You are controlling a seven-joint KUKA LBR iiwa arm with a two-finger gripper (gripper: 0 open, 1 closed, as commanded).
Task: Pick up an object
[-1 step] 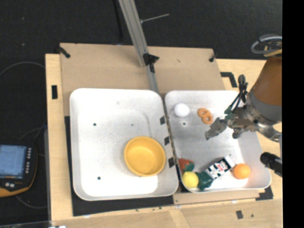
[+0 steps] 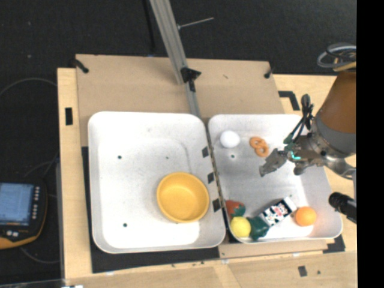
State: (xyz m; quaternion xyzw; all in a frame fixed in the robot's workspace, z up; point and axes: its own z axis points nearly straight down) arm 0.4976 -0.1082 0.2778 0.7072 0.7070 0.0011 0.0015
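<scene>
1. Over the right bin (image 2: 312,131), the hand (image 2: 282,162) hovered with fingers spread, grasping nothing.
2. The pretzel (image 2: 259,145) lay just up-left of it, nearest; the white ball (image 2: 229,139) lay farther left.

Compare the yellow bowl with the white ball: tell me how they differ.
The yellow bowl sits in the left bin; the white ball lies in the right bin. The yellow bowl looks far larger than the white ball. The yellow bowl is open and hollow, mouth up; the white ball is a closed round shape. Both rest apart from other things.
</scene>
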